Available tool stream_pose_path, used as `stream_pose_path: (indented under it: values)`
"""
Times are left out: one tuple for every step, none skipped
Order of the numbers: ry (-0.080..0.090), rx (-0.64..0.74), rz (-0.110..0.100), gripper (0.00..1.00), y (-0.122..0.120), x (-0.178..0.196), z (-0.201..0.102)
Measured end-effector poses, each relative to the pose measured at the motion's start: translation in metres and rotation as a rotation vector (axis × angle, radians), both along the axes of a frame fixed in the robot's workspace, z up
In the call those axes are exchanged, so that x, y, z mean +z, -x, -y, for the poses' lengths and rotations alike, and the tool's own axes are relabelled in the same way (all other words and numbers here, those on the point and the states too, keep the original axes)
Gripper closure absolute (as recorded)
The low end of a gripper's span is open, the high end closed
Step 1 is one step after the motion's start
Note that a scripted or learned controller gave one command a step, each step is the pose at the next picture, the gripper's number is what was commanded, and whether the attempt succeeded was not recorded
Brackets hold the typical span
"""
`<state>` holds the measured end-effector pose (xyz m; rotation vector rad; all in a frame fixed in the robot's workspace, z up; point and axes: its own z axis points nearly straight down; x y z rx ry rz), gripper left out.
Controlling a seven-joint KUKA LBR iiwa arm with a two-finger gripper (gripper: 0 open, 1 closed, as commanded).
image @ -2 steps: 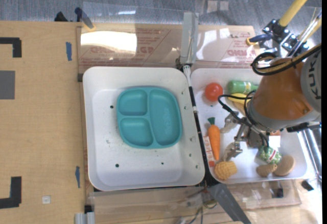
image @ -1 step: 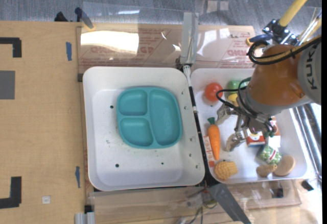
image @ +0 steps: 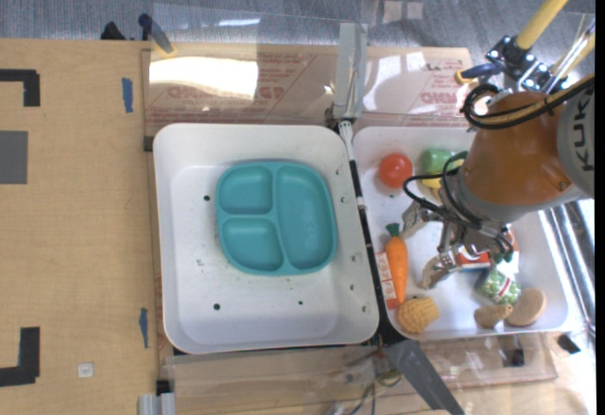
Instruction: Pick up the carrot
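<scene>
Orange-banded arm (image: 515, 153) above right bin (image: 558, 304), carrot (image: 397, 269) beside left wall.

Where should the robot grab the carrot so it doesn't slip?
Probably across the carrot's thick orange middle, coming straight down. It lies flat and lengthwise beside the bin wall, leafy end away from the corn, so fingers should close across its narrow width.

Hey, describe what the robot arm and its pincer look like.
The arm is grey with a broad orange band above the wrist, and black cables loop around that band. The pincer is a small metallic two-finger part below it.
</scene>
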<state>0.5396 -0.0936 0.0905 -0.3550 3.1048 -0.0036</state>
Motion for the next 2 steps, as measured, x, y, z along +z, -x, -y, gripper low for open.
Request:
stream_pose_path:
  values:
    - [0.0,-0.056,0.002,0.0,0.042,0.0,-0.002]
    - [0.009,0.404,-0.002,0.0,0.015,0.0,0.004]
